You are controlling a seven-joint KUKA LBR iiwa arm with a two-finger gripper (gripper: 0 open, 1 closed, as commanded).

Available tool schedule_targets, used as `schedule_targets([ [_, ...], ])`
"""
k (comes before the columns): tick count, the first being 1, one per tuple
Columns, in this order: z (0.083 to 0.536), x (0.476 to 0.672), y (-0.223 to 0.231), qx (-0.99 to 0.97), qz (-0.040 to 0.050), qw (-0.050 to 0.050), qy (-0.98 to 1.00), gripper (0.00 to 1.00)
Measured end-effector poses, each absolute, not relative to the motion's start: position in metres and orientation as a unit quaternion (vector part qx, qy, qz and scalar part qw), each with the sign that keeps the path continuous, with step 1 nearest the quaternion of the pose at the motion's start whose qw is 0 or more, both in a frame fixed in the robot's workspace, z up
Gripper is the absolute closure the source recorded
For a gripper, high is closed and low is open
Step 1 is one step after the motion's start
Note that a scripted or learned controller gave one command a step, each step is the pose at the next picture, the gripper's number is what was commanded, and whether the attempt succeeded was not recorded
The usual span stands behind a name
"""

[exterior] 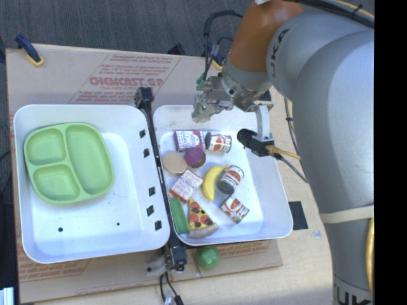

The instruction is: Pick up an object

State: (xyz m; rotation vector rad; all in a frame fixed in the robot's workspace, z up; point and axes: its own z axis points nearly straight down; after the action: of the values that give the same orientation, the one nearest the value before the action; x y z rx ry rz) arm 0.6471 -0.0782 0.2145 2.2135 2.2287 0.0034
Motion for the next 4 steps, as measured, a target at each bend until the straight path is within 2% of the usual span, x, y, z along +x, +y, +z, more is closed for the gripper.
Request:
schedule_targets([
  [1,0.221,0.633,-0.058,0.705,-0.0008,-0.002,0.709,1.00],
  [2,0.228,0.560,-0.055,0.705,-0.0016,-0.001,0.709,1.00],
  [3,0.239,0.511,-0.020,0.704,-0.0014,-0.001,0.710,1.00],
  [4,0.239,0.511,-0.021,0.705,-0.0014,-0.001,0.709,0.00],
])
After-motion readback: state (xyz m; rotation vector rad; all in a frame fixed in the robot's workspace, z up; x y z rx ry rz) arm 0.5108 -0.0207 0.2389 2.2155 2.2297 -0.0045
